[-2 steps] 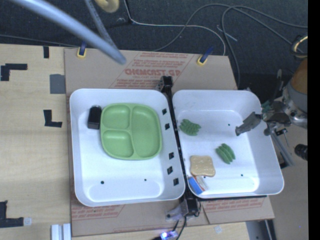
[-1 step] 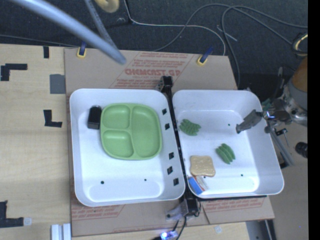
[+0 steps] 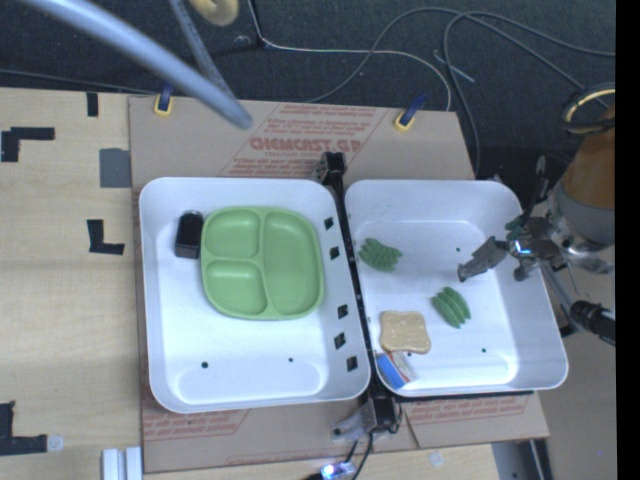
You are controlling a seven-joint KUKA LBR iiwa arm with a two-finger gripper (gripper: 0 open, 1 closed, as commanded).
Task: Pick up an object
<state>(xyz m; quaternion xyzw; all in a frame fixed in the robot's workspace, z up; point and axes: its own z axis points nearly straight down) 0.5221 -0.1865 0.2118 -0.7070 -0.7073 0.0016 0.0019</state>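
My gripper (image 3: 496, 269) hangs over the right side of the right bin (image 3: 520, 363), open, with nothing between its fingers. One dark finger (image 3: 476, 264) points left towards the bin's middle. A green pea-pod-like piece (image 3: 451, 306) lies just below and left of it on the bin floor. A second green piece (image 3: 379, 254) lies near the bin's left wall. A slice of toast (image 3: 405, 332) rests at the lower left, with a small blue item (image 3: 394, 370) beside it in the corner.
The left bin (image 3: 240, 378) holds a green divided plate (image 3: 263, 263) and a small black block (image 3: 188, 234) at its left. A black divider (image 3: 345, 268) separates the bins. Cables run across the dark surface behind.
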